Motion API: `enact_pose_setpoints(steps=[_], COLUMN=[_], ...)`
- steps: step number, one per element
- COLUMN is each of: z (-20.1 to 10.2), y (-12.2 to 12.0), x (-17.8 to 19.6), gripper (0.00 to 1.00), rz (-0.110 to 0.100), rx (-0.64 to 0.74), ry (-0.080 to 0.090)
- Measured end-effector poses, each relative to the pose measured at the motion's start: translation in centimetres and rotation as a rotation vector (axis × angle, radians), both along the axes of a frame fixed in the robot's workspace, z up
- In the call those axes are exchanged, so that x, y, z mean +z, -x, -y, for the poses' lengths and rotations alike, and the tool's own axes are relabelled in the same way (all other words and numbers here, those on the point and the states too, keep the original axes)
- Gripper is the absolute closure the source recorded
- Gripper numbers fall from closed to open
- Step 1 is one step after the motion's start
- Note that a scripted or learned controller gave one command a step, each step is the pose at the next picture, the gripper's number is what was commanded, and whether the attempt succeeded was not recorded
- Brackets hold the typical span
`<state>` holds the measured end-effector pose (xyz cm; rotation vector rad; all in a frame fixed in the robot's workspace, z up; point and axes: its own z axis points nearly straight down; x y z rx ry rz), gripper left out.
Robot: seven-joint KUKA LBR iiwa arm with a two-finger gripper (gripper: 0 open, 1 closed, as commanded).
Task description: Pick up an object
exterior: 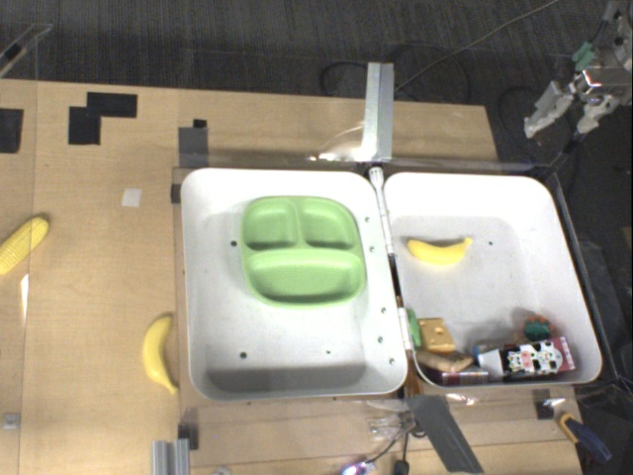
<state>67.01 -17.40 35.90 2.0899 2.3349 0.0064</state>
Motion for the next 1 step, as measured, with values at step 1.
enact_pose_setpoints(steps=[1], z=[-5.30], y=[0.11], x=[-12.19], gripper=[0.00], rz=[-0.006], rx=[0.058], ry=[-0.002])
